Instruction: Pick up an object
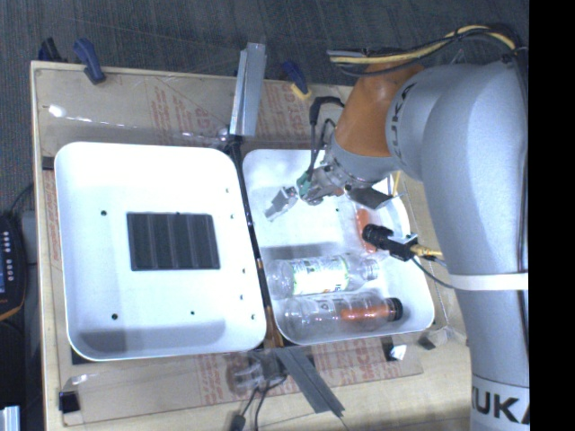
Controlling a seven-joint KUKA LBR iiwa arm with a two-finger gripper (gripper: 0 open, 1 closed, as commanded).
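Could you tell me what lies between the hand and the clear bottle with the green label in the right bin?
In the camera view, bare white bin floor lies between the hand and the green-labelled bottle.

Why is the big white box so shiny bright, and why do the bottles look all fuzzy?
In the camera view, light from above glares off the left bin, washing its white floor out; a grey shadow lies along its near wall. The clear bottles in the right bin look fuzzy because they are see-through and the picture is soft. The gripper is slightly blurred too.
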